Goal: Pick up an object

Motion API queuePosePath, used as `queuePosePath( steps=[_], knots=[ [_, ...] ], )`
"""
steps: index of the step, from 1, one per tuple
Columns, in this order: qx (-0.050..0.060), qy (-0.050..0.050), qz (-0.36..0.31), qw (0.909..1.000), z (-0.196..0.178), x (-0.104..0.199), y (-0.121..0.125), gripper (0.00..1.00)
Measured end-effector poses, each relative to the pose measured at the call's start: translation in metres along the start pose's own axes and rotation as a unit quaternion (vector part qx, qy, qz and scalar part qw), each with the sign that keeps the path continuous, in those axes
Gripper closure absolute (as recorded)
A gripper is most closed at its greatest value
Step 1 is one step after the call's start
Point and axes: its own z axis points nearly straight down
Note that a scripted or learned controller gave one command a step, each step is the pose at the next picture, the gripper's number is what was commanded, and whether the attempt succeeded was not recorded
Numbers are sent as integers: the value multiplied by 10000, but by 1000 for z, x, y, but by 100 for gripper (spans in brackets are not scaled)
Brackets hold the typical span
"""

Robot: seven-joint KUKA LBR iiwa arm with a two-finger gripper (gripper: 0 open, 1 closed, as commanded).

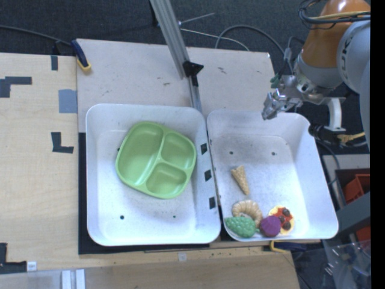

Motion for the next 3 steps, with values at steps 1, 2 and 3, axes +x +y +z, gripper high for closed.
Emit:
queuePosePath(
  steps=[1, 2, 3],
  knots=[
    [-5, -2, -1, 10000, -47, 0, 1, 100],
    [30, 9, -19, 10000, -41, 54, -9, 100],
    [37, 8, -16, 10000, -38, 102, -42, 100]
  ],
)
